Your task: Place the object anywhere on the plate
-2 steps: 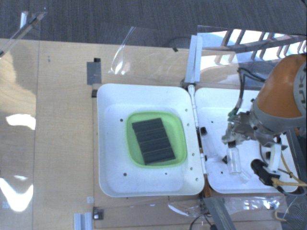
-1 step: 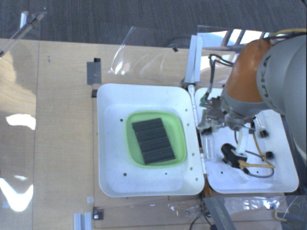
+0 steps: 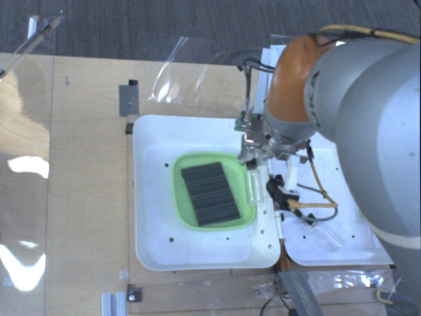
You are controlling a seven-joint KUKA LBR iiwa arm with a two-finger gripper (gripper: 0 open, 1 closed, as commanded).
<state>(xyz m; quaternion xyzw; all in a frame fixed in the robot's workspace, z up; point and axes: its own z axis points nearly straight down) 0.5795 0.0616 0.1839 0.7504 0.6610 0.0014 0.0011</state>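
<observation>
Wooden bench carries two white bins; left bin at centre frame holds a green plate with a dark ribbed object on it. Gripper sits at the plate's right rim; finger state cannot be told.

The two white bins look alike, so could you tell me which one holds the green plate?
The left bin holds the green plate, with a dark grey ridged block lying on it. The right bin has none.
</observation>
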